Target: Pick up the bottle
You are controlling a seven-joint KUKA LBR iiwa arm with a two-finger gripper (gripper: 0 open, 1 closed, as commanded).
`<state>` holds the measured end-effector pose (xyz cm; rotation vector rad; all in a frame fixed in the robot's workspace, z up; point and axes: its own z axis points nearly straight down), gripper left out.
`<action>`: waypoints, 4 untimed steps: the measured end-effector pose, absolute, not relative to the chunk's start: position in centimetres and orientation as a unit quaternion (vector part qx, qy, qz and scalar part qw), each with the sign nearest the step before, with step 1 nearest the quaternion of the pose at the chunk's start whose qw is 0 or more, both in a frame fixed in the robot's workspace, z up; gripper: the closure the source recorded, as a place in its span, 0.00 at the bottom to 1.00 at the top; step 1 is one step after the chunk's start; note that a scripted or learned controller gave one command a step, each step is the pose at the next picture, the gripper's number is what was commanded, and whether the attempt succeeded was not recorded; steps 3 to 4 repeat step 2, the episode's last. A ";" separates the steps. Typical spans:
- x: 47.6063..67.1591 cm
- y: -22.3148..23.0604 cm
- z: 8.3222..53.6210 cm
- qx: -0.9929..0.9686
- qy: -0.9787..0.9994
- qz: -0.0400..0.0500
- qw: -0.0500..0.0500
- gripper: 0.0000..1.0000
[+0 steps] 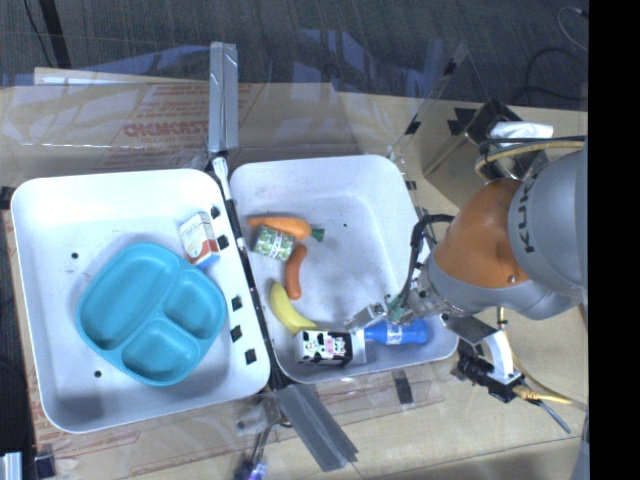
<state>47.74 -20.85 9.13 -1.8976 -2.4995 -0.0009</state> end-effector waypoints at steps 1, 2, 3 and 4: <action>47.9 -20.8 10.1 -0.603 -0.798 -0.001 0.002 1.00; 47.7 -16.8 19.8 -0.762 -0.647 0.000 0.001 1.00; 47.7 -16.8 19.8 -0.762 -0.647 0.000 0.001 1.00; 47.7 -16.8 19.8 -0.762 -0.647 0.000 0.001 1.00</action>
